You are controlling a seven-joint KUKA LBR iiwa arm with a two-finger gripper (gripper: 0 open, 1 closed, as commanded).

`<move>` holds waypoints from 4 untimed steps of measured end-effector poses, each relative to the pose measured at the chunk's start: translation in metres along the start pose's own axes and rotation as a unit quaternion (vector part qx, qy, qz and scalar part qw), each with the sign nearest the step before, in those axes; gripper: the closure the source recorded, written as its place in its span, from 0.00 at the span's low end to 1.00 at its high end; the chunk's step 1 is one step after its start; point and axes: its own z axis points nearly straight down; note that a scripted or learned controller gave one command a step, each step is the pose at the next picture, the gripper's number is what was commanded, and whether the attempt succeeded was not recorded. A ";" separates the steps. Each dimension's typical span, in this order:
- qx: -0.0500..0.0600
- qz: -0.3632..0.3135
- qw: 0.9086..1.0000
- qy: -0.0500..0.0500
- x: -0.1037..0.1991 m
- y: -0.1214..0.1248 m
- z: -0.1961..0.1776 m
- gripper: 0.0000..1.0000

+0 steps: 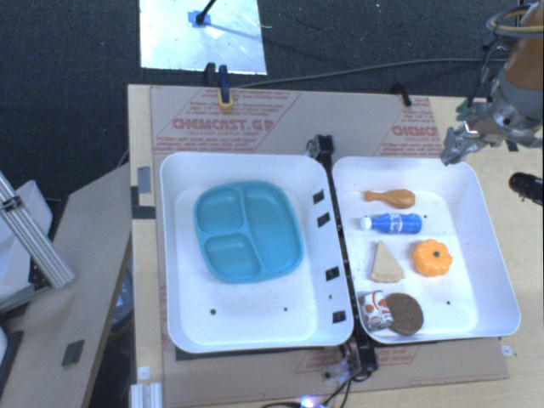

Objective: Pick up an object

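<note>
while the gripper [453, 150] hovers over the right bin's [489, 228] far corner, finger state unreadable, the blue bottle [393, 223] lies crosswise, cap pointing left.

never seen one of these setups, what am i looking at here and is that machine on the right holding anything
This is one camera fixed above a bench, looking down at a slant. The grey machine with an orange band at the right is a robot arm; its two-finger gripper hangs over the far corner of the right white bin, with nothing seen between its fingers. The left white bin holds a blue divided plastic tray. The right bin holds a tan toy drumstick, a small blue bottle, a pale wedge like cheese, a small orange pumpkin, a little printed can and a brown round disc. Its job is picking one up.
</note>
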 end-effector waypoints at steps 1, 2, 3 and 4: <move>0.004 -0.002 1.000 0.002 0.057 -0.012 0.012 1.00; 0.004 -0.002 1.000 0.002 0.110 -0.036 0.014 1.00; 0.004 -0.002 1.000 0.002 0.159 -0.043 0.025 1.00; 0.004 -0.002 1.000 0.002 0.209 -0.055 0.029 1.00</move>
